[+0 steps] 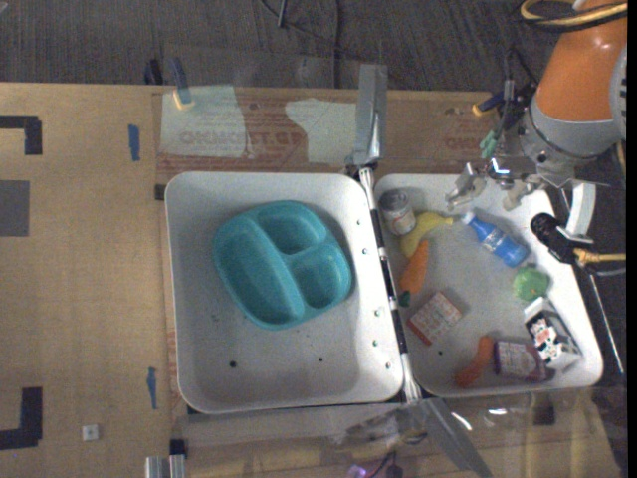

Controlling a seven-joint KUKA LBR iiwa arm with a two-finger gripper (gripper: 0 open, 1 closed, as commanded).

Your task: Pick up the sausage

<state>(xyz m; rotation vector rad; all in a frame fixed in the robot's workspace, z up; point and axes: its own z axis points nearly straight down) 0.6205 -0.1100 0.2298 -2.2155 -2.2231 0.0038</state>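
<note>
Lying at the lower right of the frame, in the right bin, the sausage is resting tilted beside a small purple packet. It is looking light, smooth and slightly soft, so gripping across its middle is likely safest, since the rounded ends may be slipping out. Further up, a carrot and a blue bottle are lying apart. At the upper right the gripper is hovering; I cannot tell how its jaws are standing

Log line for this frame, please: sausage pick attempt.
phase: approach | gripper: over right bin's far edge, nothing held | sausage: near front of right bin, untouched
</note>
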